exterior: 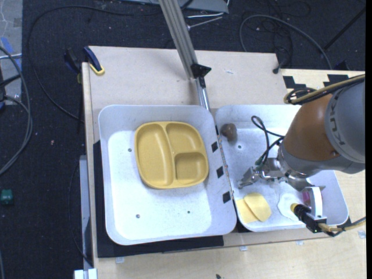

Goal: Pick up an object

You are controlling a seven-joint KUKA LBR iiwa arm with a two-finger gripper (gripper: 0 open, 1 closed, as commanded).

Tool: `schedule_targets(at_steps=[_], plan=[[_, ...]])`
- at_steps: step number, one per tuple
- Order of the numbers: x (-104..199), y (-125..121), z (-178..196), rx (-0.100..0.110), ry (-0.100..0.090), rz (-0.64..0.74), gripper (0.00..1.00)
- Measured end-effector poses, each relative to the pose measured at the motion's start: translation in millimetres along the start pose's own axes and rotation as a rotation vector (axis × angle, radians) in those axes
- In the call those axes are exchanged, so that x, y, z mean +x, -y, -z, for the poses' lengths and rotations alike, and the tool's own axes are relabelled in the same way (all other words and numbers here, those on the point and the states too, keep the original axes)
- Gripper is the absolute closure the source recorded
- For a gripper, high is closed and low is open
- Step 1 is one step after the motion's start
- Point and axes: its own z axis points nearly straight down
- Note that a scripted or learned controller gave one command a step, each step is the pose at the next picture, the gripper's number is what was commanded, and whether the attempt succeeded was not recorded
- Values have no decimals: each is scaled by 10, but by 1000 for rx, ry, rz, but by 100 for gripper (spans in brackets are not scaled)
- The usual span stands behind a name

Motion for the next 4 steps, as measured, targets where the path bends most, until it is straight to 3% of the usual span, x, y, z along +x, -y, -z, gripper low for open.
schedule_targets(at_steps=[1,4], plan=[[-10,-20,140,-7,2,-2,100],[-20,-119,1698,-5,1,4,100]])
